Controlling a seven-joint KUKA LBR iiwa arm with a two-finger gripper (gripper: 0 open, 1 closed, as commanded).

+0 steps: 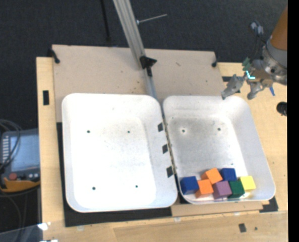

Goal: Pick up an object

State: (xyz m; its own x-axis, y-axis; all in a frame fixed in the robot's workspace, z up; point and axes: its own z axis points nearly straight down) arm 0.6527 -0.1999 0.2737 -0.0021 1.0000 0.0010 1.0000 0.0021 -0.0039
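Looking down on two white bins side by side on a wooden bench [46, 135]. Left bin [114, 150] with a wide, bare white floor and rounded edges, just a few small dark dots on it. Right bin [204, 135] touching it along the middle edge, with small black clips along that seam.

Hanging just above the far right corner of the right bin, at the rim: gripper [242, 88], two fingers [231, 87] spread apart, nothing between them. Lots of open floor in that bin between the gripper and the blocks.

Huddled at the near edge of the right bin, well apart from the gripper, a bunch of little blocks all packed together. Back row: orange block [213, 175] and blue block [228, 174], side by side. Front row, from the left: second blue block [188, 184], second orange block [205, 186], purple block [222, 189], green block [236, 187], yellow block [247, 182]. Pressed close to the near rim, so little room on that side. Much more room on the far side.

Slanting down from the top toward the seam between the bins, a silver pole [131, 29]. Lying under the far ends of the bins, a brown board [114, 69]. Sitting off the left edge of the bench, a grey screen box [19, 153] with cables.
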